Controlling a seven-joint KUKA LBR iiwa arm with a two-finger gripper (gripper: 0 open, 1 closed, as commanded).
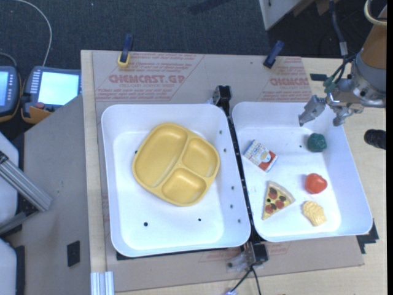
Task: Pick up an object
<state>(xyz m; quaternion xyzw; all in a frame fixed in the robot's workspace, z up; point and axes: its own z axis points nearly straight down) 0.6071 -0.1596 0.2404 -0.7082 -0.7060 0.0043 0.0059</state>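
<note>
The jaws (322, 114) hang spread and empty above the right bin's (359, 183) far edge, just above a green lump (317, 142). Descending off-centre could knock it aside. Also inside: carton (260, 155), tomato (315, 183), pizza slice (276, 199), fries (314, 212). The left bin (123, 214) holds 1 yellow divided plate (176, 163).

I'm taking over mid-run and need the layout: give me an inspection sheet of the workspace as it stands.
Surface: left bin and right bin, white, side by side on a brown board.
Job's things: in right bin, green ball, red tomato, pizza slice, yellow piece, small carton.
Clutter: yellow divided plate in left bin.
Grippers: gripper open above the green ball, holding nothing.
Cables: white cable upper left.
Surroundings: lit screen at left; clamps on board's far edge.
</note>
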